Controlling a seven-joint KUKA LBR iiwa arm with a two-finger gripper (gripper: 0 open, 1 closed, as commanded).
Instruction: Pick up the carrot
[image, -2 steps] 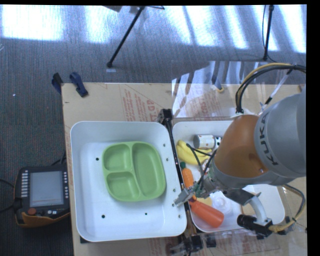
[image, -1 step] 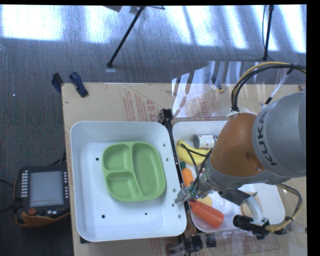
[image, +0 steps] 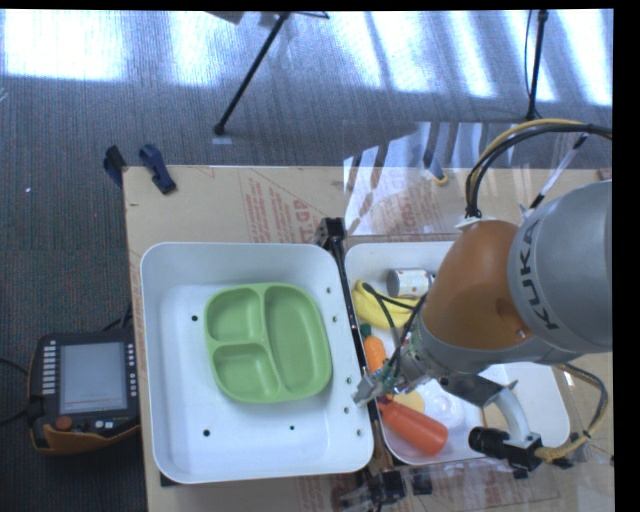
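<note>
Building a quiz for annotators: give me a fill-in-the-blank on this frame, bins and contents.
1. The green tray lies in the ____ bin.
2. The tray has ____ compartments.
3. The carrot lies in the right bin, just below the yellow ____.
4. The gripper hangs at the right bin's ____ edge, beside the carrot.

Missing words: left; three; banana; left

"KUKA" on the grey arm (image: 560, 270)
</note>
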